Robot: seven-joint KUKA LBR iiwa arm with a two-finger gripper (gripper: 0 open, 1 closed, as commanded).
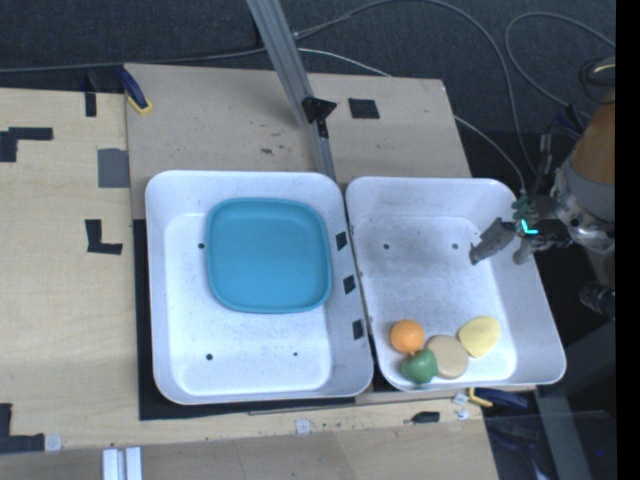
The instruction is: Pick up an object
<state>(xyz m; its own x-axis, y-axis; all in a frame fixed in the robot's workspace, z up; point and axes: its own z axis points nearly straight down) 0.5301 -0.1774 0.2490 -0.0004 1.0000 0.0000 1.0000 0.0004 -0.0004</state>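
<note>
The grey two-finger gripper (505, 240) hangs over the right edge of the right-hand shallow white bin (430, 203), its fingers spread apart with nothing between them; down in that bin's near corner sits a tight cluster: a small orange ball (406, 336), a green round object (419, 366) just below it, a beige rounded lump (449, 357) touching the green one, and a pale yellow rounded object (480, 335) beside it; the cluster lies well apart from the gripper; in the left-hand white bin (170, 268) a blue square plastic plate (268, 254) lies flat; both bins rest on the pale wooden table (60, 298)
</note>
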